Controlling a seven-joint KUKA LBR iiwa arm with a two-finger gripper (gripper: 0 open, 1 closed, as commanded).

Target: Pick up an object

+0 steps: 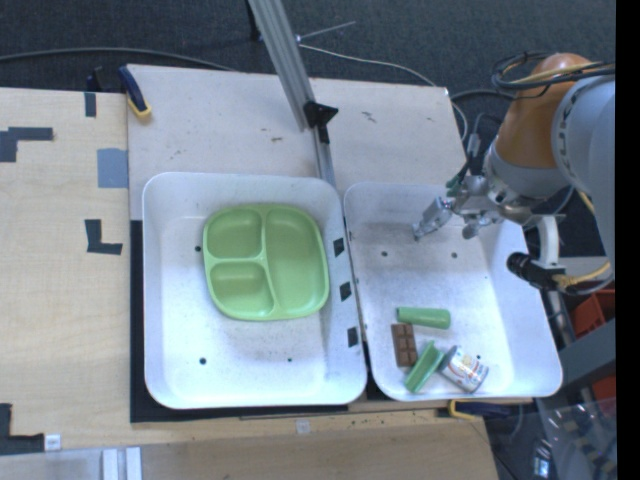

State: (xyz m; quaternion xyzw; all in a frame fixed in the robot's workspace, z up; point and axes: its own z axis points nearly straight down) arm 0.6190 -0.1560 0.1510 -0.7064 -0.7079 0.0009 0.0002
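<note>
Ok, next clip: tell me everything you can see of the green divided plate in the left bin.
The green plate is a pale lime, rounded-square tray that looks like matte plastic. Raised ridges split it into three compartments: two at the far side, one wide one at the near side. All three look bare. It lies flat, right way up and turned slightly, on the floor of the left bin, toward the far right part. Nothing touches it; the gripper hangs over the right bin.

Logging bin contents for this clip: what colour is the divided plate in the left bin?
Light green, plain; the divided plate shows clearly in the camera view.
</note>
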